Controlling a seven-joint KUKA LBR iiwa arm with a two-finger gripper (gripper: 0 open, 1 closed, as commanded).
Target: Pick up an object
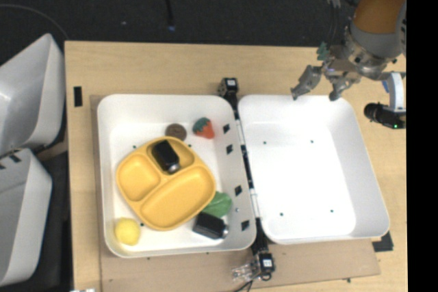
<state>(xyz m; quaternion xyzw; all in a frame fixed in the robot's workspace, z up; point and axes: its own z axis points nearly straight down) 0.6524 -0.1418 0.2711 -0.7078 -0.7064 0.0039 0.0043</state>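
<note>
Stood on a dark floor, with a tan table (82, 147) carrying two shallow white bins side by side. Lay toward the table's left edge: left bin (106, 147), crowded with small things. Sat at its middle: yellow divided plate (174, 198), tilted askew, with a black block (165, 155) resting in its upper small compartment. Sat just beyond the plate's far rim, toward the bin's far edge: brown round puck (176, 130), and beside it a red strawberry toy with green top (202, 127). Rested in the bin's near left corner, touching the plate's rim: yellow ball (126, 232). Peeked out from under the plate's near right edge: green leafy piece (220, 202). Lay just below that, against the bin's near right corner: second black block (210, 226). Filled the table's right half: right bin (311, 174), bare white floor showing. Reached in from the right: grey arm with orange band (375, 7). Hovered over the right bin's far edge, near its far right corner: gripper (319, 89), jaws spread wide apart, pinching nothing, well apart from every object in the left bin.
</note>
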